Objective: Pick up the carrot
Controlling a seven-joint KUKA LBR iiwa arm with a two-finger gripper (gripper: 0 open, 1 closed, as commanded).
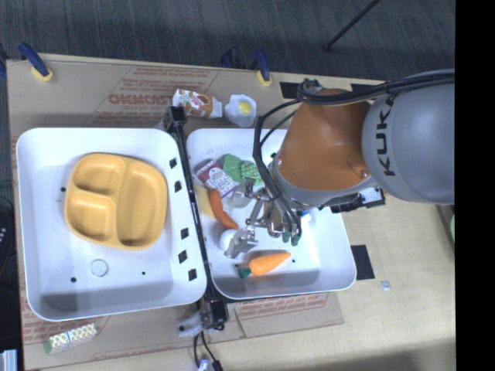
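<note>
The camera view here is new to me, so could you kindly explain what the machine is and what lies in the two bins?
You are looking down at a slant on a bench with two shallow white bins. The grey and orange shape on the right is a robot arm, reaching in over the right bin. Its metal gripper hangs low among the items, and I cannot tell whether it grips anything. The carrot it should pick up lies free near that bin's front edge. Another orange piece, a red packet and something green lie behind it. The left bin holds a yellow divided tray.
</note>
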